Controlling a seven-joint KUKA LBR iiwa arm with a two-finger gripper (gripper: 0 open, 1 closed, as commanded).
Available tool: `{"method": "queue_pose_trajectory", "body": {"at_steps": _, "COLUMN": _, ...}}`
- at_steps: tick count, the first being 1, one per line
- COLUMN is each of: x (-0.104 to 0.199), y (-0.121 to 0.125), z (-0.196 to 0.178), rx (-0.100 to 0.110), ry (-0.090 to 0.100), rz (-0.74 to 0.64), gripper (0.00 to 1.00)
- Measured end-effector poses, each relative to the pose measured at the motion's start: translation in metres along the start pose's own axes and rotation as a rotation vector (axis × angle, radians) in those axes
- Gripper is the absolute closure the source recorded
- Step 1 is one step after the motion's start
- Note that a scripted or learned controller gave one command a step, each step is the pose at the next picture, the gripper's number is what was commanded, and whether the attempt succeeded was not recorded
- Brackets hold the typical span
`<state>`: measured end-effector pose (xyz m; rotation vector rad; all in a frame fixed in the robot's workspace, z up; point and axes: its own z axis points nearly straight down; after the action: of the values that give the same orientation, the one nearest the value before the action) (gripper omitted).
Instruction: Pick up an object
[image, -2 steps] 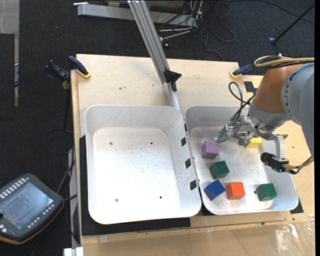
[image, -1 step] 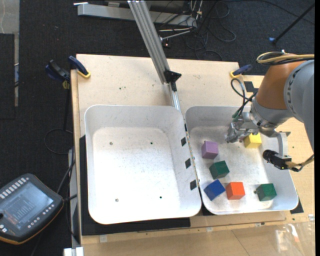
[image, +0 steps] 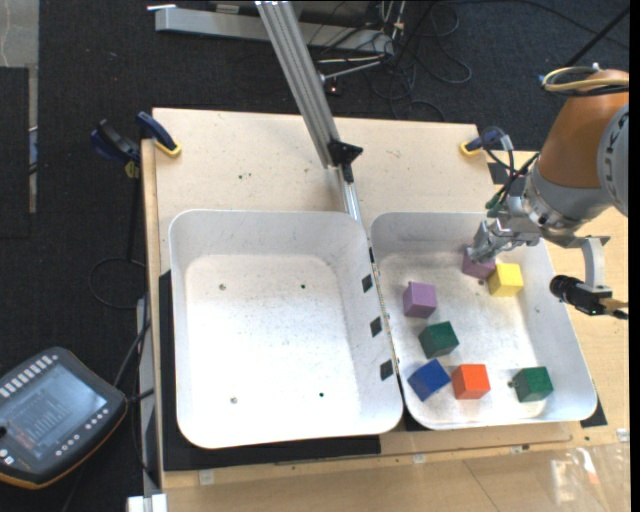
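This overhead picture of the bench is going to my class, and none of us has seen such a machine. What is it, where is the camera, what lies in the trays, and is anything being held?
The camera is fixed above the bench and looks down at a slant. The grey machine with the orange band, reaching in from the right, is a robot arm; its hand is low over the right bin. Two shallow white bins sit side by side. The right one contains small cubes: a purple cube, a yellow cube, two green cubes, a blue cube and an orange cube. Another purple cube lies right under the hand, touching the yellow one. Whether the hand grips it cannot be told from here.
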<state>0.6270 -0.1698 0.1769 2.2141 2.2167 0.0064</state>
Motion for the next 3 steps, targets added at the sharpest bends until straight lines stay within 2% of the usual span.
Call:
{"method": "queue_pose_trajectory", "body": {"at_steps": 1, "x": -0.006, "y": 0.006, "z": -0.046, "rx": 0.001, "ry": 0.0, "rz": 0.0, "gripper": 1.0}}
{"method": "queue_pose_trajectory", "body": {"at_steps": 2, "x": -0.006, "y": 0.008, "z": -0.074, "rx": 0.003, "ry": 0.001, "rz": -0.001, "gripper": 1.0}}
{"method": "queue_pose_trajectory", "body": {"at_steps": 3, "x": 0.046, "y": 0.003, "z": -0.062, "rx": 0.01, "ry": 0.004, "rz": -0.006, "gripper": 1.0}}
